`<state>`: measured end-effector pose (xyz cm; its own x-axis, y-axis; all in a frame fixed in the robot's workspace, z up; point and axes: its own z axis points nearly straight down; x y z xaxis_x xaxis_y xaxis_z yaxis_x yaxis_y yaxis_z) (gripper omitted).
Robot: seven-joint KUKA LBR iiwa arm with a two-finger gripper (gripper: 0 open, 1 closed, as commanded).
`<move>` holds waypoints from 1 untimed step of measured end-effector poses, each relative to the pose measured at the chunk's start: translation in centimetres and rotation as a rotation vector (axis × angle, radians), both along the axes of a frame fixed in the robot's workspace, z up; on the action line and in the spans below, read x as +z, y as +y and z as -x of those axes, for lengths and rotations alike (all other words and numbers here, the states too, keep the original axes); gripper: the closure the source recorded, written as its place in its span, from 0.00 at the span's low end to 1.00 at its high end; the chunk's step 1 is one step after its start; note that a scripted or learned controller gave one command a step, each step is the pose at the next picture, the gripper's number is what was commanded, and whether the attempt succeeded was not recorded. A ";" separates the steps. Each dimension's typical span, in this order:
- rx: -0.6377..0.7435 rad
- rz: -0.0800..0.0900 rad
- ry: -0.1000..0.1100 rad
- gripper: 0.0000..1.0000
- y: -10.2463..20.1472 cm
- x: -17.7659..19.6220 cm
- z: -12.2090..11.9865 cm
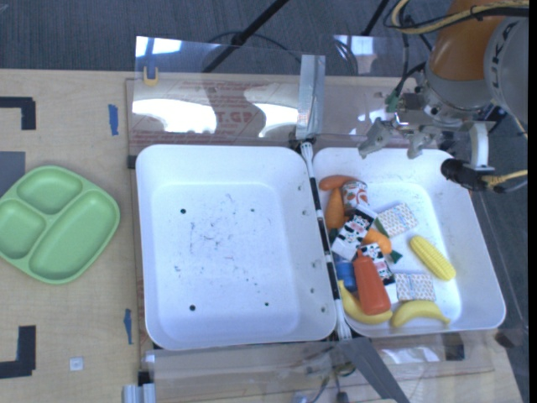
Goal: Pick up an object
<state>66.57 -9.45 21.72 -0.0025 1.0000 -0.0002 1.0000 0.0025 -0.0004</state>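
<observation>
Gripper (393, 143) hangs empty, fingers spread, above right bin (470, 225); tightly piled toys (369, 254) could slip a pinch

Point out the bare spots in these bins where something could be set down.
The left bin has a bare floor, wall to wall. In the right bin, free patches lie along the far wall under the pincer and right of the corn cob. The toy pile crowds the divider side.
</observation>
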 end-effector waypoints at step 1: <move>0.063 0.000 -0.002 0.00 0.3 -10.8 1.5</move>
<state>65.11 -9.18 10.95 -0.0654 0.9979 -0.0003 0.9979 0.0654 0.0013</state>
